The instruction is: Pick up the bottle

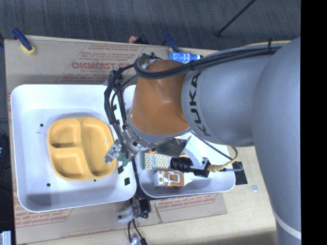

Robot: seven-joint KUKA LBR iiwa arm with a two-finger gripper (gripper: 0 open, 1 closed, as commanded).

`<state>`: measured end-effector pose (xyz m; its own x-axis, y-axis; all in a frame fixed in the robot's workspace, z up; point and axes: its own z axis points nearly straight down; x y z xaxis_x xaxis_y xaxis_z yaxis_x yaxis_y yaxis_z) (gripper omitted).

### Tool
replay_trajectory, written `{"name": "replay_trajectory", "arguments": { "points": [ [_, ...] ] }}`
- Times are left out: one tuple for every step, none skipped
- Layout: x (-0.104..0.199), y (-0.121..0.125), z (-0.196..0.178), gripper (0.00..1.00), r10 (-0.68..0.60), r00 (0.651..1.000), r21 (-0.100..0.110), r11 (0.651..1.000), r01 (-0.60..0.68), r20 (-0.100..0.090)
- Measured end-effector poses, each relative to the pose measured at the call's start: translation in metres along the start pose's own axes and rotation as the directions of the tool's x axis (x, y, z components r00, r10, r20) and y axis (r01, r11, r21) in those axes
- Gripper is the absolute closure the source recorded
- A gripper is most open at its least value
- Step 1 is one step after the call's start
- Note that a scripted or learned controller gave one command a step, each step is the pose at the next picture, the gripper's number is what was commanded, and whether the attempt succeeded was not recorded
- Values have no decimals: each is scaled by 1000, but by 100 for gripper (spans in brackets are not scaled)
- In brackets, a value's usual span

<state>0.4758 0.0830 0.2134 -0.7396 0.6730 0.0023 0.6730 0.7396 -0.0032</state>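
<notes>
My gripper (116,155) hangs low over the ridge between the two bins, at the right edge of a yellow divided plate (76,147) that lies in the left bin (30,188). A small teal bit (123,162) sits right under the gripper; I cannot tell what it is. The orange wrist band and grey arm cover most of the right bin (225,185), so whatever lies beneath them is hidden.
At the front of the right bin lie a small patterned box (156,161) and an orange-and-white carton (170,178). Blue clamps (183,56) grip the bench's far edge. Cables loop around the wrist, above the plate's right side.
</notes>
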Motion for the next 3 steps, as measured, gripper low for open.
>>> {"name": "replay_trajectory", "arguments": {
  "points": [
    [-28, -29, -57, 100, -254, 967, -2, 967, 254, 5],
    [25, 28, -56, 100, -273, 962, -2, 962, 273, 4],
    [-9, -10, 22, 100, -498, 867, 1, 867, 498, 0]
  ]
}}
